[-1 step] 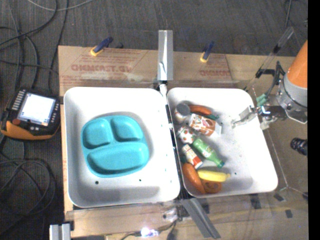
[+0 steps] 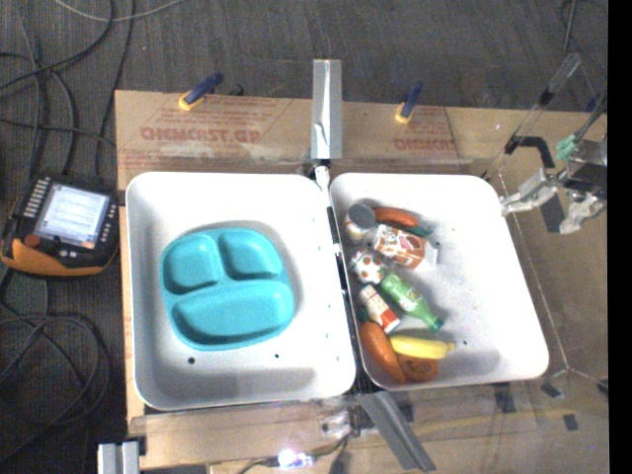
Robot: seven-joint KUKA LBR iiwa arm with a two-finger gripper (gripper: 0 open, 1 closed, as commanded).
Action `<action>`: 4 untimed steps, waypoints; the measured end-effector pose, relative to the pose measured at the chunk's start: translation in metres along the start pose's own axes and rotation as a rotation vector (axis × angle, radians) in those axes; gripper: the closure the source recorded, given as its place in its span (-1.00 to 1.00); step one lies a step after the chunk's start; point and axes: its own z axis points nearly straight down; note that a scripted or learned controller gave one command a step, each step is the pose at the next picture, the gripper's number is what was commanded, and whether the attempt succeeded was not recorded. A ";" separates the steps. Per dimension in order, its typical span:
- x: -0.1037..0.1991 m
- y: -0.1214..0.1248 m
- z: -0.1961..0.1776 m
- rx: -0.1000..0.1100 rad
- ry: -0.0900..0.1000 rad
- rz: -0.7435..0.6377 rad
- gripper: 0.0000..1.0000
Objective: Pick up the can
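The can [image 2: 359,217], showing a round grey lid, sits in the upper left corner of the right bin [image 2: 484,265], close to the wall between the two bins. Packed around it are a red sausage [image 2: 400,216] and a red-and-white carton [image 2: 403,249]. My gripper [image 2: 566,205] hangs at the view's right edge, outside the right bin's far right rim and well away from the can. Nothing is seen in its grasp.
Below the can lie a small red-capped bottle [image 2: 376,305], a green bottle [image 2: 411,302], a banana [image 2: 422,346] and an orange-brown fruit [image 2: 380,352]. A blue divided plate [image 2: 229,286] lies in the left bin [image 2: 148,363]. The right bin's right half is bare white floor.
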 end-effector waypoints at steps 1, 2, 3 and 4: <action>0.026 -0.027 0.145 0.002 0.005 -0.127 -1.00; -0.006 0.011 0.095 0.001 0.002 -0.083 -1.00; 0.075 -0.018 0.253 0.002 0.005 -0.076 -1.00; 0.144 0.049 0.164 0.001 -0.001 0.070 -1.00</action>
